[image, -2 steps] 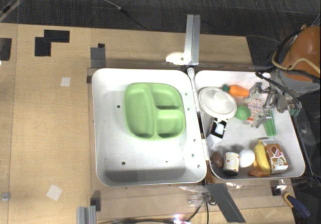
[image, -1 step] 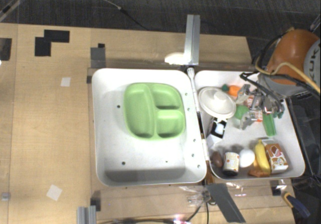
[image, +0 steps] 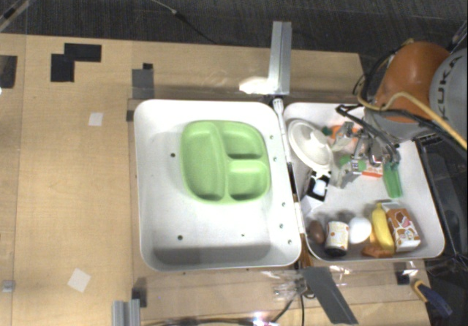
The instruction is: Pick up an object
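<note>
Over the right bin (image: 431, 193), the pincer (image: 349, 165) hovers.

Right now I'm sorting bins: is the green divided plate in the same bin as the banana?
No, the green plate lies in the left bin; the banana is in the right bin.

The left white bin (image: 157, 193) keeps bare floor around its green divided plate (image: 224, 160). The right white bin (image: 428, 196) is crowded: a white bowl (image: 307, 143) up top, what look like small food items (image: 362, 231) lining its near wall.
</note>
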You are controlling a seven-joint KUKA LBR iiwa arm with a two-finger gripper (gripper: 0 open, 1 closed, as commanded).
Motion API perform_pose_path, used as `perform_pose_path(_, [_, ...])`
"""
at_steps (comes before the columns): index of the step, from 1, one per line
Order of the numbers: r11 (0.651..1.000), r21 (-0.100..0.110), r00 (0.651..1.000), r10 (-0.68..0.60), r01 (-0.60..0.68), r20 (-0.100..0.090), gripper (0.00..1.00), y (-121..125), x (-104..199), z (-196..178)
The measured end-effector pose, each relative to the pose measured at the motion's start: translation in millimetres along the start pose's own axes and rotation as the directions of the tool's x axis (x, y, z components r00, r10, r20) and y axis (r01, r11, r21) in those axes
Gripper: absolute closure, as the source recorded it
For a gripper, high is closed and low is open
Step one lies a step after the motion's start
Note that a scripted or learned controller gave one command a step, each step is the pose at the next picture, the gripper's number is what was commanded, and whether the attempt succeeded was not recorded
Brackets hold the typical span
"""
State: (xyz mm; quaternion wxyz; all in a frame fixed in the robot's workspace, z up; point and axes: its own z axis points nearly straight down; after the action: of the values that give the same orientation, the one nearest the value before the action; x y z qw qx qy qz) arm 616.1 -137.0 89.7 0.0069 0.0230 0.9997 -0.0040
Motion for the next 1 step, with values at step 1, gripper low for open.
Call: perform_pose_path(1, [0.998, -0.003, 0.998, -0.057, 0.057, -0.008, 0.0, 39.0, -49.1, 0.8])
